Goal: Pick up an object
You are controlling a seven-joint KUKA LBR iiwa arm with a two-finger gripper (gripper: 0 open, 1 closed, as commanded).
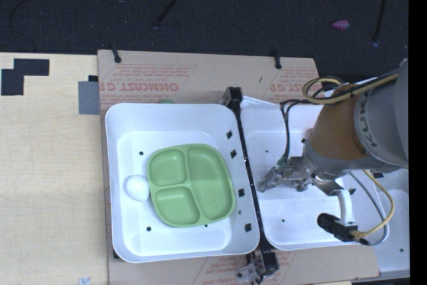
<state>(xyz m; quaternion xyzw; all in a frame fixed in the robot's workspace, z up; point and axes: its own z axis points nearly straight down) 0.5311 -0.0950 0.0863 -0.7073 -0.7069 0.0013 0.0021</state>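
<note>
Grey robot arm's pincer (270, 180), finger state indiscernible, hangs low in the right shallow white bin (293, 237); it should descend squarely over one object.

Divided plate (191, 184) in the left bin (127, 123), ball (137, 187) touching its left edge; claw (270, 181) in the right bin (293, 240).

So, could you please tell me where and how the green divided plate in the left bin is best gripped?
Probably on the green plate's raised outer rim at its right edge, coming straight down. It lies flat, too wide to span, and the white ball crowds its left edge. The claw is over the right bin.
</note>
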